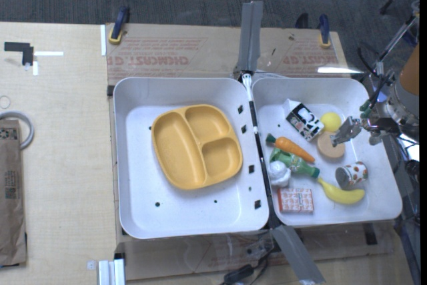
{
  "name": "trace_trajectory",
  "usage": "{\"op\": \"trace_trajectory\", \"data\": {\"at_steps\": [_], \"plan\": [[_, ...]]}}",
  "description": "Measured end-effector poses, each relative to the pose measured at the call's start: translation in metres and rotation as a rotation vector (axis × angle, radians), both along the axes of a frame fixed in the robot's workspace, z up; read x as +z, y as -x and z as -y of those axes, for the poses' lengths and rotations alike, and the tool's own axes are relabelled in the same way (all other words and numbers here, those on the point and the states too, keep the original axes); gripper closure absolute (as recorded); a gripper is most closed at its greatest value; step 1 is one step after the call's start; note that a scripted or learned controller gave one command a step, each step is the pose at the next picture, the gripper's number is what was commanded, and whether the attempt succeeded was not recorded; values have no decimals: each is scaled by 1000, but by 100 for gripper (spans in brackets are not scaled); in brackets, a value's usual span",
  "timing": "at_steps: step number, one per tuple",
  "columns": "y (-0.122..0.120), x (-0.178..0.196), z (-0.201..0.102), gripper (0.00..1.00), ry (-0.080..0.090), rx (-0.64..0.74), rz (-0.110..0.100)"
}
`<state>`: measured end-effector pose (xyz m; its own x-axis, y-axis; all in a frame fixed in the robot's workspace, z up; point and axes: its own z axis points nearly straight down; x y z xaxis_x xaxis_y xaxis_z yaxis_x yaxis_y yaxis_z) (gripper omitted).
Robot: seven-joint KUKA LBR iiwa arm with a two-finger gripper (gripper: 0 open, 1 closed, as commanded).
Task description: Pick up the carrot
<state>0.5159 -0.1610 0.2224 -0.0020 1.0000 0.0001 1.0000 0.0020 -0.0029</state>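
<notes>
Two white bins side by side, and the left bin (pixel 133 210) is the big stage here, carrying the yellow divided plate (pixel 197 145) at its centre. Over to the right bin (pixel 387 200), crowded, and this is where the action is. The arm (pixel 408 80) comes in from three o'clock, and its gripper (pixel 360 127) hangs near the bin's three o'clock edge, above a tan disc (pixel 331 146); whether that pincer is released or clenched, I cannot tell from this angle. Nothing shows between its fingers. Round the bin: banana (pixel 341 193) at five o'clock, red-and-white box (pixel 295 199) at six, green bottle (pixel 297 165) in the middle, a small printed cup (pixel 351 174) at four. Now the carrot (pixel 293 147), lying flat just above the bottle at nine o'clock from the gripper, green top pointing to nine, tip to four. It looks a light, stiff toy with a smooth, slippery taper, so I'd judge the thick orange middle the place to pinch, across its width, clear of the bottle. Smallest, a yellow ball (pixel 330 121) at twelve.
</notes>
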Motion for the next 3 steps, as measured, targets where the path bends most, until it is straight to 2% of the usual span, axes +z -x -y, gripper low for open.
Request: {"op": "trace_trajectory", "data": {"at_steps": [1,2,3], "plan": [[-39,-52,-11,0,0,214,1],[-49,-92,-48,0,-1,543,2],[-13,-131,-56,0,-1,648,3]]}}
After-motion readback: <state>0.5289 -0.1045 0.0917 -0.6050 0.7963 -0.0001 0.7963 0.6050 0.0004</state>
